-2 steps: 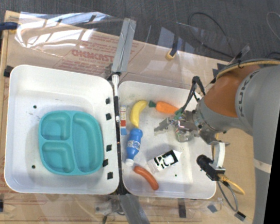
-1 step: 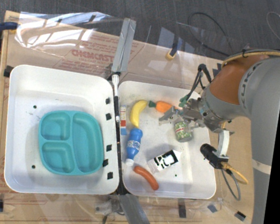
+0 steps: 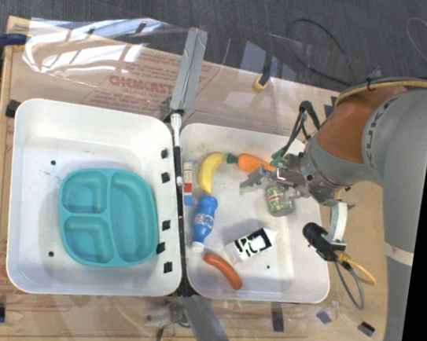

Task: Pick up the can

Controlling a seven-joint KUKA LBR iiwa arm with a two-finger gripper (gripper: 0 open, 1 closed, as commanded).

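Jaws on the gripper (image 3: 281,185) sit right over the can (image 3: 279,201) in the right bin (image 3: 304,279), but can't tell how wide they're set. Looks like the grab step; next needs a firm squeeze, then lifting straight up.

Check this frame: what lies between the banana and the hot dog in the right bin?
In the camera view, a blue bottle lies between the banana and the hot dog, near the right bin's left wall.
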